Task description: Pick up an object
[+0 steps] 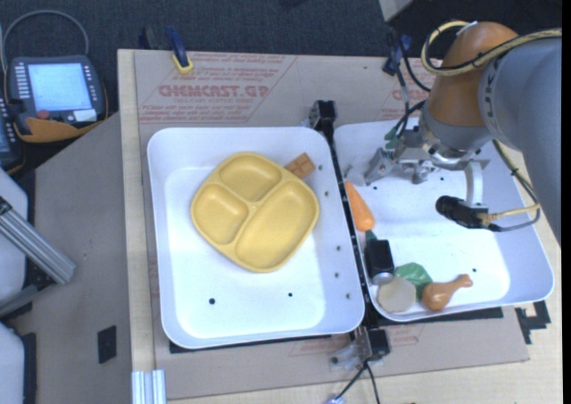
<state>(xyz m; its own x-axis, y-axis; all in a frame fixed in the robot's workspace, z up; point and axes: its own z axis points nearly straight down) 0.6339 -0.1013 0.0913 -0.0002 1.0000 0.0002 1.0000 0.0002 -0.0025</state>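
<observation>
Tool (403, 161) hovers over the right bin (526, 277), grip state unclear; best to descend squarely onto the toy carrot (359, 207), avoiding the bin wall

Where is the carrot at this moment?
The carrot lies in the right bin, close against its left wall, just above the black block and left of the tool.

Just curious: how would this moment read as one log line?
arm above right bin | gripper low, nothing seen held | carrot, drumstick in bin | yellow plate left bin
</observation>
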